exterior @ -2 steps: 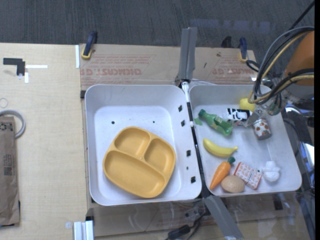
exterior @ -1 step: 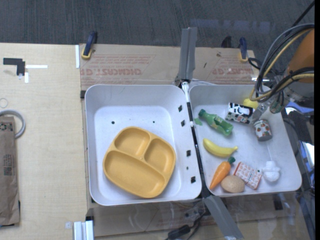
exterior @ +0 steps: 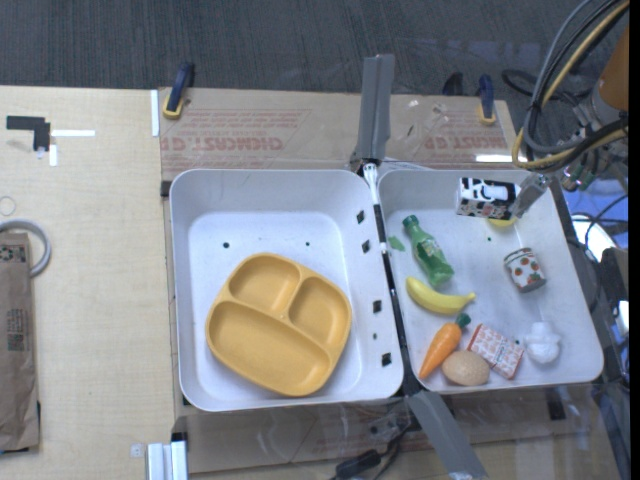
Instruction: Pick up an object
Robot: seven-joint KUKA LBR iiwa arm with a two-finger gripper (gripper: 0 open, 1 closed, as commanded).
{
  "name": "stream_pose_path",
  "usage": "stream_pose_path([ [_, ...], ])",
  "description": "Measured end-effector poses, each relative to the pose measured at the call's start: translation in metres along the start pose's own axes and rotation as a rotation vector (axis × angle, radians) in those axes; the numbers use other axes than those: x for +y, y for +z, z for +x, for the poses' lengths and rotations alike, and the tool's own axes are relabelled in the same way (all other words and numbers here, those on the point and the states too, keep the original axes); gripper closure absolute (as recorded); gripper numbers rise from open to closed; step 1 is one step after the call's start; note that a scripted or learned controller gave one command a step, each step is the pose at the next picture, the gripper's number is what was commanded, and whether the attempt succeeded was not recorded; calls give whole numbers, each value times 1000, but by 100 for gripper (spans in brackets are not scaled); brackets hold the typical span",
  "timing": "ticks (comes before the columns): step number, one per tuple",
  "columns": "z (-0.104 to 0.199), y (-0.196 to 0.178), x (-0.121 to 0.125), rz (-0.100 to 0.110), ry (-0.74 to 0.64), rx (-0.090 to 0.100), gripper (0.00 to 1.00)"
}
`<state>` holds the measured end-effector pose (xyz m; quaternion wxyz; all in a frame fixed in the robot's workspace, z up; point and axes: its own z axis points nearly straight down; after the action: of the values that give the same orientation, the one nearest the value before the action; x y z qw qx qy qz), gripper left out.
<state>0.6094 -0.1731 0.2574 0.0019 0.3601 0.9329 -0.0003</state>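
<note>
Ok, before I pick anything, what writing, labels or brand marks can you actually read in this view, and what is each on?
Red mirrored print on the brown cardboard sheet behind the white bins: large letters, reversed and too blurred to read.
Black-and-white patterned box in the right bin: markings, no readable words.
Small red-and-white packet: print too small.
Small brown-and-white cup: pattern, unreadable.
Brown paper bag at far left: faint dark print, illegible.

Arm (exterior: 610, 88) cut by right edge
</note>
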Motion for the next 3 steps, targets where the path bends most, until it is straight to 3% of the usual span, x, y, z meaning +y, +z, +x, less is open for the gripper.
stream_pose_path([
  [1, -62, -42, -11, 0, -212, -1, 100],
  [2, -17, -104, 20, 0, -239, 0, 100],
  [3, -51, -135, 0, -1, -574, -2, 100],
])
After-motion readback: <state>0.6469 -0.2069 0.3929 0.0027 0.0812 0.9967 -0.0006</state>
